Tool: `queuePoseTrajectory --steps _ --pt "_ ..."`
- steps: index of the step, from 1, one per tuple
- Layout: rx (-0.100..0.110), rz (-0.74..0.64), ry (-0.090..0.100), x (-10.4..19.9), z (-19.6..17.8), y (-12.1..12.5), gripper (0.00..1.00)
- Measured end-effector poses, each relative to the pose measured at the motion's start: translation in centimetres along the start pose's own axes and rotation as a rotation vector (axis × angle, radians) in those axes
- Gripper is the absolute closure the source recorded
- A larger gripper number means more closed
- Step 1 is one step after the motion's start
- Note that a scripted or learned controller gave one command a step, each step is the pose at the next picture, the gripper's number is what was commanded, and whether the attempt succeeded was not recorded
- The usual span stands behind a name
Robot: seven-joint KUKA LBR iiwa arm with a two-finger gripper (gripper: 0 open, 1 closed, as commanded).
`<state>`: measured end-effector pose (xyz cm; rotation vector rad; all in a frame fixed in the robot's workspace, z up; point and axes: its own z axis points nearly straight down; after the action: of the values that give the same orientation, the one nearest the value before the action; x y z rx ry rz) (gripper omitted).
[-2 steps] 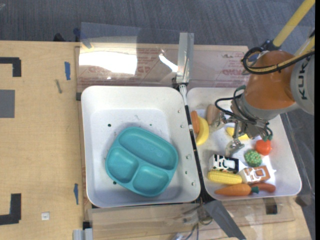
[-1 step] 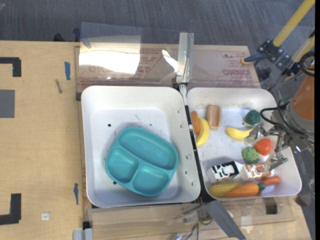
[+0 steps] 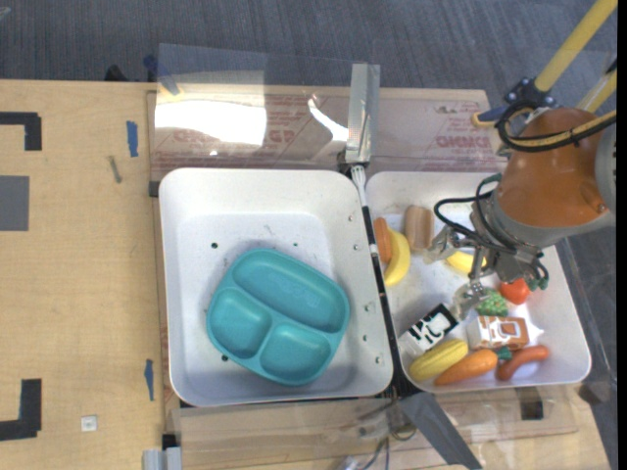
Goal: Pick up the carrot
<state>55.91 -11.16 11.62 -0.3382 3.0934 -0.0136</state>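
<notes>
Pale wooden tabletop (image 3: 78, 292) under grey carpeted floor at the top, bearing two shallow white bins side by side. In the left bin (image 3: 196, 213), a teal divided plate (image 3: 279, 313), three compartments, sitting toward the lower middle. In the right bin (image 3: 568, 331), a cluster of toy food. Carrot (image 3: 466, 367) lying orange and nearly flat along the near wall, just beside and touching a yellow banana-like piece (image 3: 437, 356) to its left. Right of the carrot, a red sausage-shaped piece (image 3: 523, 359); above it, a small orange-and-white carton (image 3: 500, 332) with a green leafy piece (image 3: 493, 304) at its top edge. A black-and-white tag card (image 3: 430, 325) left of the carton. Higher up by the divider, a yellow banana (image 3: 397, 256) with an orange piece against it, and a tan bread-like roll (image 3: 418, 227). A red tomato (image 3: 514, 289) near the wrist. Gripper (image 3: 477, 287) hanging over the middle of the right bin, above the carrot and apart from it, below the orange band; cannot tell whether the fingers stand open or closed. Nothing seen between them.
</notes>
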Motion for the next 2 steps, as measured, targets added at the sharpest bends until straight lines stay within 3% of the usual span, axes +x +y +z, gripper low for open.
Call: queuePoseTrajectory --steps 1,2 --pt "0.026 -0.067 -0.046 4.4 0.2 2.0 0.00" --pt "-0.009 -0.127 0.014 -6.0 -7.2 2.7 0.00"
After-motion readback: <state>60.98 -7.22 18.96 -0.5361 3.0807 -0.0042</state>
